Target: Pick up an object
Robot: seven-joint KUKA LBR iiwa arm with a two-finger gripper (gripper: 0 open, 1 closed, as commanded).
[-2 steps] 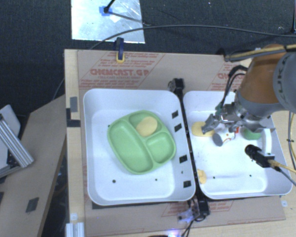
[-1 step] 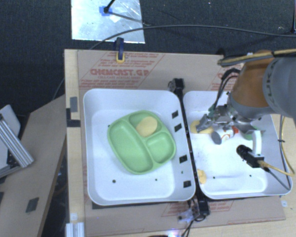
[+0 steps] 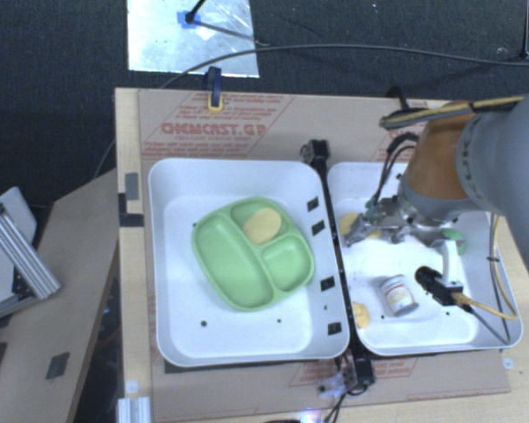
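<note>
- Hanging low over the right shallow white plastic bin (image 3: 476,329), the grey metal two-finger claw (image 3: 363,227) sits near that bin's left wall — whether it is spread or closed I cannot tell.
- Nothing appears lifted, so I judge the pick not yet made; the grasp and the raise are left.
- Candidates lie close: a small yellow piece (image 3: 349,224) just beside the claw, a small white cylindrical jar with a printed label (image 3: 397,294) below it, another yellow lump (image 3: 360,315) at the bin's lower left corner.
- The left white bin (image 3: 172,236) bears a green compartment tray (image 3: 238,276) with a pale yellow rounded item (image 3: 264,226) in its upper compartment.
- Both bins rest on a brown cardboard sheet (image 3: 220,122) — around it, dark carpet (image 3: 53,60) and a silvery foil-like square (image 3: 163,25).
</note>
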